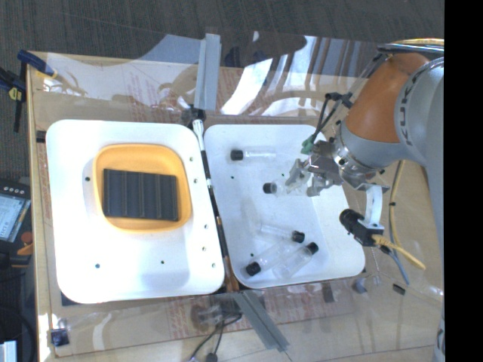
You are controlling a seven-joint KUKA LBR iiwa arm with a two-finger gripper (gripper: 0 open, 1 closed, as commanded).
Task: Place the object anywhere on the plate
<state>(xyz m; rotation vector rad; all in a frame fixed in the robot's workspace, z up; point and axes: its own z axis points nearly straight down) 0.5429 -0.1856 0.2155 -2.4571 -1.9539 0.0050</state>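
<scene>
While gripper (300, 178) hovers over right bin (332, 251), fingers look closed on a clear vial (281, 185); plate (141, 159) in left bin (68, 262) has no vial, transfer pending.

Dark carpeted floor (113, 10), wooden bench (98, 100), perhaps clear glossy sheeting (264, 66)

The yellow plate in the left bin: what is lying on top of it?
On the yellow plate lies a dark ribbed rectangular block, covering most of its middle. The plate's surface under the block is hidden. The clear tubes with black caps lie in the right bin.
</scene>
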